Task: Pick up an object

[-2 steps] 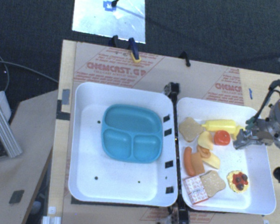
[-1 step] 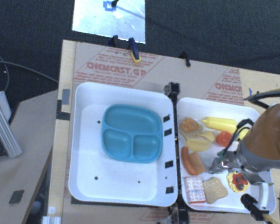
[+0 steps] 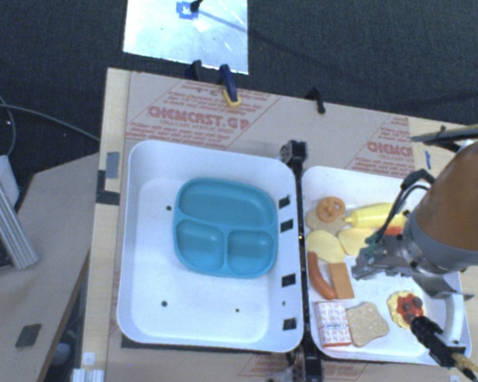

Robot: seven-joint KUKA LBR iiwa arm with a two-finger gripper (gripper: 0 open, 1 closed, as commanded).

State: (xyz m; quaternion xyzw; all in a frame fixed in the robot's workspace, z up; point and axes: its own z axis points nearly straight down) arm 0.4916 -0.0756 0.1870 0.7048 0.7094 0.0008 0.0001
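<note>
Gripper (image 3: 367, 260) hangs low in the right bin (image 3: 375, 354), just above the food pile, and I honestly can't tell how its tip is set or whether it's got anything. Closest pick looks like the orange slab (image 3: 343, 281) right under it, with the sausage (image 3: 321, 276) touching its far side. I'd drop straight down and keep centred. Bread slice (image 3: 367, 323) and cracker pack (image 3: 333, 322) crowd in below, yellow pieces (image 3: 329, 245) above.

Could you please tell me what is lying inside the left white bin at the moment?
Inside the left bin lies a blue divided tray. Whatever is beneath the tray is covered.
</note>
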